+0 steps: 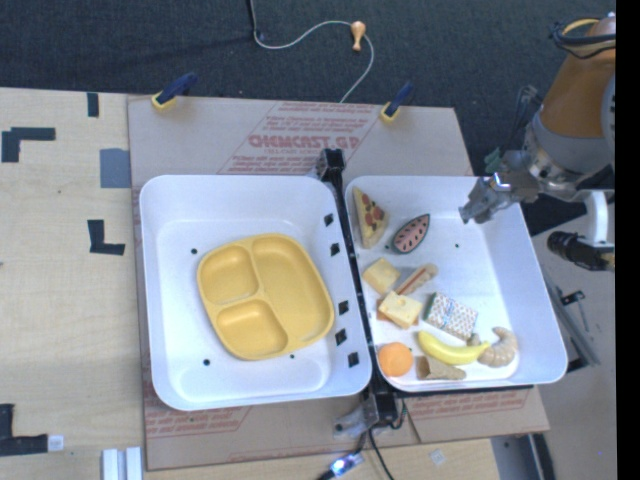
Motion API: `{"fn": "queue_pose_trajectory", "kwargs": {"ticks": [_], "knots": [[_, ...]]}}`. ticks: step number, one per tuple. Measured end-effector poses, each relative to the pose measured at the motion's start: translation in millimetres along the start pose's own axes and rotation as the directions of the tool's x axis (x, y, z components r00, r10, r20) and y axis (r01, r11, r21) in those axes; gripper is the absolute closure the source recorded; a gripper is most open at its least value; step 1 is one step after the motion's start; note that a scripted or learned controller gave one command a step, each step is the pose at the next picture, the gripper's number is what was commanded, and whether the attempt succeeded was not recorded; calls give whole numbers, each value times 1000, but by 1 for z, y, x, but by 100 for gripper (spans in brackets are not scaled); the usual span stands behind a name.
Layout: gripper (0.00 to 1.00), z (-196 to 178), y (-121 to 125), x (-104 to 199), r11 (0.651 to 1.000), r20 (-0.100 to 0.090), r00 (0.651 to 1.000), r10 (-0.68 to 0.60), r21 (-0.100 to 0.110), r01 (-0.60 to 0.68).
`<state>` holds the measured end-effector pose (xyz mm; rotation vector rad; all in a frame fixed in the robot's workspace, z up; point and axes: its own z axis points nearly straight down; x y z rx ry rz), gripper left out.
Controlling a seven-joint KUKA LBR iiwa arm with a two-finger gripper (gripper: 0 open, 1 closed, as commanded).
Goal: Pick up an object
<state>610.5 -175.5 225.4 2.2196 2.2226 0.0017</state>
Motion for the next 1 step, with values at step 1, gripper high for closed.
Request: {"fn": "queue_pose_trajectory", "kwargs": {"ticks": [1], "knots": [[100, -9, -2, 58, 1000, -2, 1000, -6, 2, 6]]}}
